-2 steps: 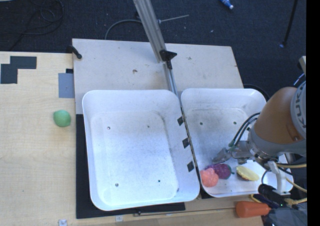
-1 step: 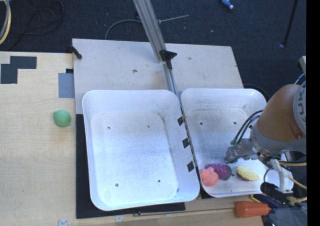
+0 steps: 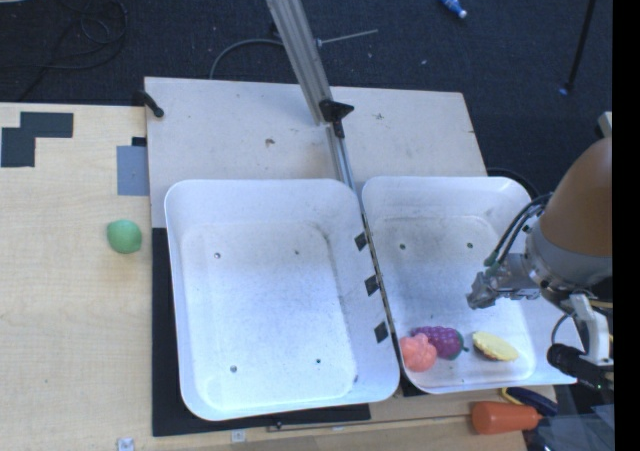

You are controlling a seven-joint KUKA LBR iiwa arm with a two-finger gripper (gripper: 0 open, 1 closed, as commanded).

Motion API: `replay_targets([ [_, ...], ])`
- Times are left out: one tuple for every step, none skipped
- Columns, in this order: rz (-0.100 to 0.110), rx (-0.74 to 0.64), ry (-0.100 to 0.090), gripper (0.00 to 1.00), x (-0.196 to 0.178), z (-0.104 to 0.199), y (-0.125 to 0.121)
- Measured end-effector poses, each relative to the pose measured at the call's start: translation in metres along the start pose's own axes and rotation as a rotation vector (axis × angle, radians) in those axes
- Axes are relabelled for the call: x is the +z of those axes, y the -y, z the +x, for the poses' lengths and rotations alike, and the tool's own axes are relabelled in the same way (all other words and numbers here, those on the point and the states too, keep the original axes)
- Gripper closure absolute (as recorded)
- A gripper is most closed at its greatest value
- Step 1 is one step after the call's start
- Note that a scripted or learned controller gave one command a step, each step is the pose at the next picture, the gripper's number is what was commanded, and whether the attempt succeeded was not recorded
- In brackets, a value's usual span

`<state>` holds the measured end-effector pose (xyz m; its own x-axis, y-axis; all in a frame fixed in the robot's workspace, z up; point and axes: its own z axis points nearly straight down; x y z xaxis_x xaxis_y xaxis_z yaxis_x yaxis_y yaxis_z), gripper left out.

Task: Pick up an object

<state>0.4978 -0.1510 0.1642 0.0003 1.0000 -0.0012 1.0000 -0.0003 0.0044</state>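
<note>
Dark carpet strewn with cables behind a pale wooden desk (image 3: 60, 339), bearing two shallow white bins side by side. Left bin (image 3: 190, 209) bare of objects as far as can be seen. Right bin (image 3: 440, 189) holding three small things bunched at its six o'clock edge: a pink-orange lump (image 3: 418, 352) hard against the near-left corner, a purple piece (image 3: 440, 340) touching it at its two o'clock, and a yellow piece (image 3: 495, 347) just beside those at three o'clock, apart from the purple one by a narrow gap. Green ball (image 3: 124, 236) out on the desk at nine o'clock of the left bin, well apart from everything. Orange object (image 3: 505, 417) lying outside the right bin at its five o'clock.

Pincer (image 3: 483, 296) poised near the right bin's three o'clock side, at roughly twelve o'clock of the yellow piece and nothing seen between the fingers; open or closed cannot be told, too small and dark.

Risks, judged from this layout: closing on the touching pink and purple pair likely to squeeze one out sideways or lift neither; descending close to the bin wall liable to strike the rim or pin a finger against it; nudging the yellow piece toward the wall before closing likely to spoil the cleanest target.
</note>
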Motion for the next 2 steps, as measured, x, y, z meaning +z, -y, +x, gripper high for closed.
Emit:
replay_targets([
  [0.000,0.000,0.000,1.00,-0.057,-0.009,-0.005],
  [0.000,0.001,0.000,1.00,-0.108,-0.019,-0.001],
])
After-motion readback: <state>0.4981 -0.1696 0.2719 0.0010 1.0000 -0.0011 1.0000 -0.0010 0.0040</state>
